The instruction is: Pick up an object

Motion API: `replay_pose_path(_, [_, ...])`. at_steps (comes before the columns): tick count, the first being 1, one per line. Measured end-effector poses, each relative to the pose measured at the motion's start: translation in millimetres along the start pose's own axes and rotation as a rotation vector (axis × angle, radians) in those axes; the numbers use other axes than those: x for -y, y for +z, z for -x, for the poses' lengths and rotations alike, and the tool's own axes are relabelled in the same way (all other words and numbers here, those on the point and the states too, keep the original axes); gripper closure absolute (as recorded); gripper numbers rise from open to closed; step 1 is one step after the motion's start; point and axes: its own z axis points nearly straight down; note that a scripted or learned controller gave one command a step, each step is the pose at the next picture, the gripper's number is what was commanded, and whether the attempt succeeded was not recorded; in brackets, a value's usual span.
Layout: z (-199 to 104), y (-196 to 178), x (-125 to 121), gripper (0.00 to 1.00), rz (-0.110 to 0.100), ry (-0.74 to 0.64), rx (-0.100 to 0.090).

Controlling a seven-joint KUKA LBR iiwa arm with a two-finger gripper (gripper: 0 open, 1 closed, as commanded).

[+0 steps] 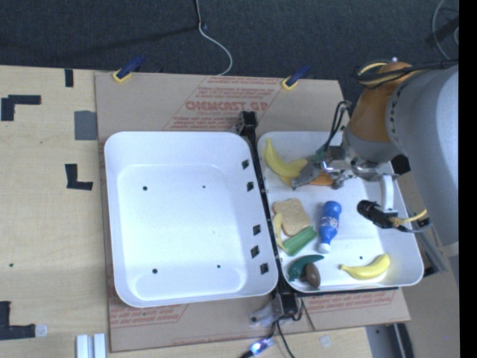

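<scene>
Bins sit side by side on a cardboard sheet [223, 107]: the left bin [134, 155] shows bare white floor, while the right bin [406, 271] carries all the clutter. Just inside its left wall a banana [279, 164] curves along the upper corner. Below it lie a slice of toast [293, 216] and a green piece [299, 240] touching its lower edge, then a brown lump [310, 274] near the front rim. A blue bottle [329, 223] lies tilted beside the toast, and a second banana [367, 268] rests near the front right corner.

Further right, the gripper [316, 171] is low over the upper part of the bin, its tip touching or just beside the first banana's end, with something orange [323, 178] right under it. I cannot tell whether the fingers are spread or closed — the angle hides the gap — and nothing is visibly held.

Likely target, in my judgement, is that banana or the orange piece. The risk is the crowding: closing there could catch both things and hold neither, or pinch the banana's tapered end so it slips out on the lift. The bin wall close by could also block a finger.
</scene>
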Motion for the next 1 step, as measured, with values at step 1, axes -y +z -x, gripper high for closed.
replay_pose_path(1, [3.3,-10.1,3.1,1.00,-0.004,0.004,0.002])
